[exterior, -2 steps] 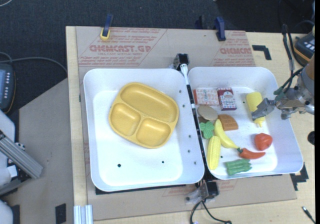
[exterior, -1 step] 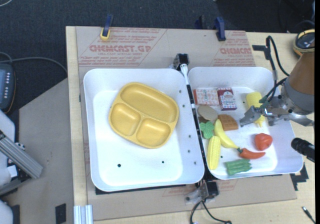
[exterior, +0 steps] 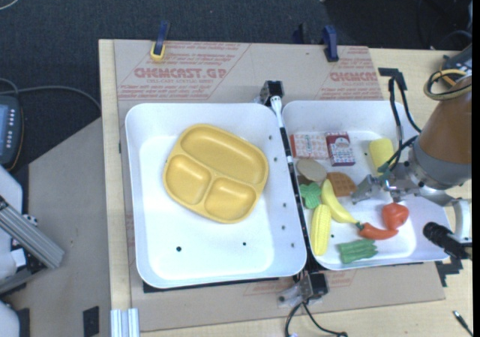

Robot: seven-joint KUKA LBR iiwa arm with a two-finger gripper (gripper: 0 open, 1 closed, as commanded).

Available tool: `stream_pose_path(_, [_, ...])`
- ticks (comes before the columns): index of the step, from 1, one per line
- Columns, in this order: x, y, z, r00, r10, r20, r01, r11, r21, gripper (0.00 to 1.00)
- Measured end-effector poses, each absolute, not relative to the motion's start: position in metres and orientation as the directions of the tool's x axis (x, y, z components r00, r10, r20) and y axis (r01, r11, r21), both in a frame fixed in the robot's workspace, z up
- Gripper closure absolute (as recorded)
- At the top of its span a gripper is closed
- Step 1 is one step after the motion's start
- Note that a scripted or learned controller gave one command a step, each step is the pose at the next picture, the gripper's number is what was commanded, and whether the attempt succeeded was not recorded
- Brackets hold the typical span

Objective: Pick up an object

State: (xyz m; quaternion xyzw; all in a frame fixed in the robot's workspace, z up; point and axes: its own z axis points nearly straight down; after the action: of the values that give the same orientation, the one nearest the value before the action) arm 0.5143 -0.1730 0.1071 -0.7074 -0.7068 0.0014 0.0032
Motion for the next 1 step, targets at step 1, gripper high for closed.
stream_pose_path(1, [0.5138,-0.1721,0.083,0.0,1.0,0.002,1.0,0.0,-0.004,0.0])
